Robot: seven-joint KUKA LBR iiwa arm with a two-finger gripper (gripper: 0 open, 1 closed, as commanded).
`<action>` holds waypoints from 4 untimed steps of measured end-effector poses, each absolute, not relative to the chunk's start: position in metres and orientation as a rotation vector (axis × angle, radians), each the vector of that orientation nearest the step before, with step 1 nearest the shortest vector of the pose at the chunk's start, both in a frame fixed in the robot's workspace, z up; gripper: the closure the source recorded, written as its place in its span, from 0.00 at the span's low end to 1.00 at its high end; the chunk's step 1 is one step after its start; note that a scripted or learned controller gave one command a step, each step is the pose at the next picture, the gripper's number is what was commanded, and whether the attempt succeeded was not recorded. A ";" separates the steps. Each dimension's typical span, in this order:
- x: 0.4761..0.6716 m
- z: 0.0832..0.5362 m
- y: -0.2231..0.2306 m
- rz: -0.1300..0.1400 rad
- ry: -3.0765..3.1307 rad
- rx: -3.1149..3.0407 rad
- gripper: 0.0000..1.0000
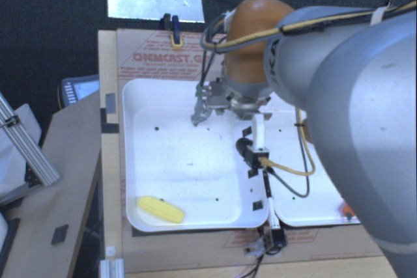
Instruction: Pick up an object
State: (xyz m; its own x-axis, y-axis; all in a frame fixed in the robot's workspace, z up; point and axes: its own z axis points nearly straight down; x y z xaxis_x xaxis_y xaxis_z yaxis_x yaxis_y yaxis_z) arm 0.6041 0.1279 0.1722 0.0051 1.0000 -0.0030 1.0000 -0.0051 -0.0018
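Observation:
A yellow corn-like object lies near the front left corner of the left bin. My gripper hangs over the back middle of that bin, far from the yellow object, with nothing visible between its fingers. A small orange object peeks out at the front of the right bin, mostly hidden by the arm.
The big grey arm covers most of the right bin. A cardboard sheet lies behind the bins. A dividing rim runs between the two bins. Aluminium rails stand off the bench to the left.

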 end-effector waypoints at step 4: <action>0.566 0.327 0.170 0.019 2.221 2.211 0.00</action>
State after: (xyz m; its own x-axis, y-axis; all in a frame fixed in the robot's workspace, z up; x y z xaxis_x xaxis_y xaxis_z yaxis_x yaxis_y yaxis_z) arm 0.5660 0.1699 0.3268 -0.0044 1.0000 0.0029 0.9999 0.0043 0.0143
